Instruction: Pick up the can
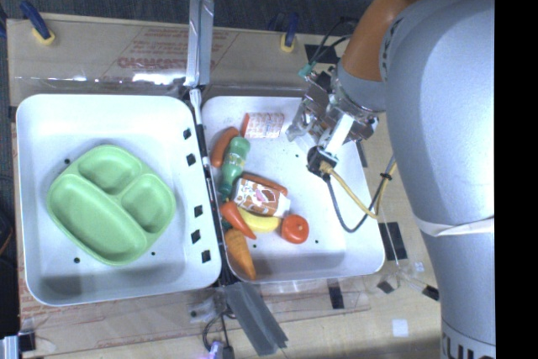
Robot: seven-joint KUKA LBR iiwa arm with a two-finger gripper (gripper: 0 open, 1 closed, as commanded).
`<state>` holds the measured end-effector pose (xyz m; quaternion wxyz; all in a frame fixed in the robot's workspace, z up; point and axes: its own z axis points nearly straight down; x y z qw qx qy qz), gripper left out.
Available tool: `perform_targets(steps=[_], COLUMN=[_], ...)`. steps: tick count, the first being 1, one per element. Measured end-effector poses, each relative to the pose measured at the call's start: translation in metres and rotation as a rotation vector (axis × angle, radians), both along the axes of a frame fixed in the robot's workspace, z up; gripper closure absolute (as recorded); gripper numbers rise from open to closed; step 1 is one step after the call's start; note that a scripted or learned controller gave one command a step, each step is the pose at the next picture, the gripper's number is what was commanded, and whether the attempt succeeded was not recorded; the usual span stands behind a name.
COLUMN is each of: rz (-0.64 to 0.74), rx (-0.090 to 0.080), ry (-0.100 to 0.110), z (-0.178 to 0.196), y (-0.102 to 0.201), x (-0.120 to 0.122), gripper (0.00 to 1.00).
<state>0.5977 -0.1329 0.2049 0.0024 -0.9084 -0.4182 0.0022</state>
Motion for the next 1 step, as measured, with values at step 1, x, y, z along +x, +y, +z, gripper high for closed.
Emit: perform_targets(steps=[1], rz=[-0.21], rx=[-0.002], ry=[0.003], z=[0.0273], y=[0.0606], x=[-0.0165], gripper=[1.0])
